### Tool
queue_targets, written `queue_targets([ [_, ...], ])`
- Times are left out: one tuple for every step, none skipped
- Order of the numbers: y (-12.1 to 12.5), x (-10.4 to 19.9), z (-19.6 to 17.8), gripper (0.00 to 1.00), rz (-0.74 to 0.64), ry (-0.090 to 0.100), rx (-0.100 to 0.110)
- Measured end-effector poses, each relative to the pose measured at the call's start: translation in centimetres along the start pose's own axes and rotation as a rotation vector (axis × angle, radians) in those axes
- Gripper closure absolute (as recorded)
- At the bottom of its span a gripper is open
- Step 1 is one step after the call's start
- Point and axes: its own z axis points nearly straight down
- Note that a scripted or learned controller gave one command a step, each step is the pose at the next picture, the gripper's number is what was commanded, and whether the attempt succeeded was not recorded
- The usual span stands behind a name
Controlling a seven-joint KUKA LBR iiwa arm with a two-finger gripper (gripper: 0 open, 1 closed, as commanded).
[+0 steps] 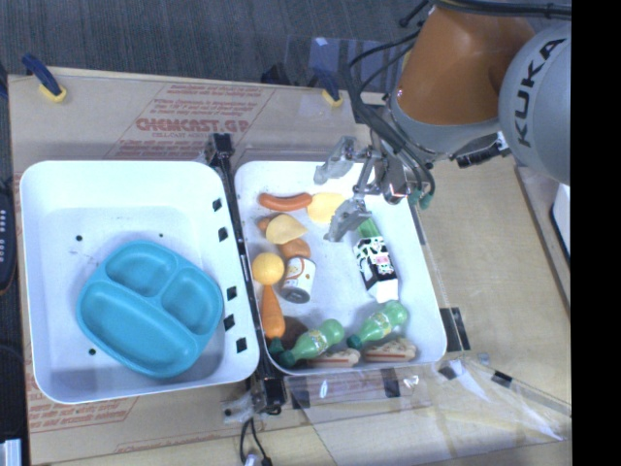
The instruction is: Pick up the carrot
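The gripper (342,194) hangs over the far part of the right bin (427,289), its two metal fingers (346,219) spread apart with nothing between them. Just beside it lie a yellow lemon-shaped piece (326,205), a sausage (284,201) and a cow-print milk bottle (375,262). The carrot (272,311) lies well away from the gripper (toward the bin's near left wall), below a yellow ball (268,267). Farther off, the left bin (58,192) holds a blue divided plate (150,305).

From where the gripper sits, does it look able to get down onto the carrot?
Probably yes, but tightly: the carrot lies uncovered by the right bin's left wall, a yellow ball touching its upper end. The gripper hangs farther right.
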Motion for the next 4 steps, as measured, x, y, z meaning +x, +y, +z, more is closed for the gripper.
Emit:
queue_targets([
  [7.6, 8.2, 3.3, 0.0, -0.153, 0.002, -0.001],
  [1.6, 3.1, 7.7, 0.0, -0.459, -0.002, 0.003],
  [11.2, 10.1, 8.2, 0.0, -0.469, 0.001, -0.002],
  [4.9, 2.1, 9.0, 0.0, -0.378, -0.003, 0.005],
])
